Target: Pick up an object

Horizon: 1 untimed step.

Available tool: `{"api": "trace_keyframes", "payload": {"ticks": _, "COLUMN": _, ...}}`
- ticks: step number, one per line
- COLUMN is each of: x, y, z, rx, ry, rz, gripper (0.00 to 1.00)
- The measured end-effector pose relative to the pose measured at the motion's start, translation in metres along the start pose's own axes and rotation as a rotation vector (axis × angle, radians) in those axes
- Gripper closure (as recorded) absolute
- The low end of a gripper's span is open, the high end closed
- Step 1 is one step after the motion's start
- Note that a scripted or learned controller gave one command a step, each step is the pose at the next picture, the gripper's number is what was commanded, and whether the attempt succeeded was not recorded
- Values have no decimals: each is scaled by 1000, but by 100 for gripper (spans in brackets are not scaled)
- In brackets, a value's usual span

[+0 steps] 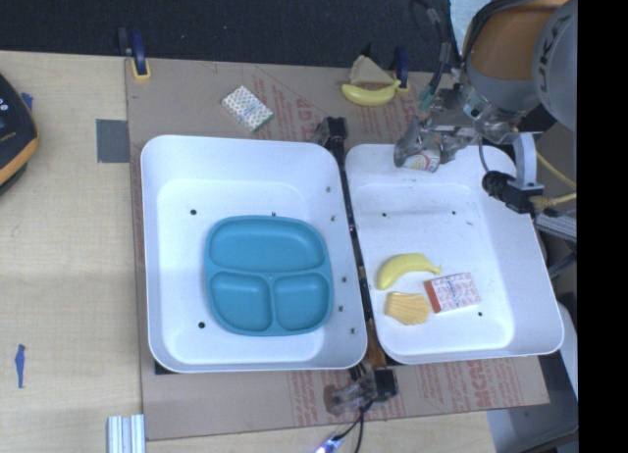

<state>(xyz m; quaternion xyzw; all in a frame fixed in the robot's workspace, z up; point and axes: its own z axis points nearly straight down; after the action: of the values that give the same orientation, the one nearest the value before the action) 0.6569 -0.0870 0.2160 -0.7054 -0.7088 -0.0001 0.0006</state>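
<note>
Two shallow white bins side by side on a cardboard-covered bench: left bin [162, 245] bearing a blue three-compartment tray [267, 275], right bin [510, 284] bearing three small things bunched near its front. Among them a yellow banana [406, 267], a tan wedge-like piece [407, 308] just below it, and a red-and-white packet [452, 292] touching the wedge's right side. Outside the bins, along the far edge of the cardboard: a second yellow banana [369, 93] lying against a tan piece, a small patterned square packet [246, 107] further left, blue clamps at the board's edge. Black clips at the seam between the bins, front and back. Nothing lying between the arm and the bunched things.

Reaching in from the right, grey arm with orange band bent down over the right bin's far rim. Gripper [424, 155] low at that rim, well apart from the banana, wedge and packet. Fingers close together, with something small and pale seemingly between the tips, too blurred to name.
</note>
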Motion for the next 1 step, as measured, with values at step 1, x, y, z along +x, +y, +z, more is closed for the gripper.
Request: {"api": "trace_keyframes", "payload": {"ticks": 1, "x": 38, "y": -38, "z": -2, "rx": 4, "ry": -2, "rz": -1, "gripper": 100}}
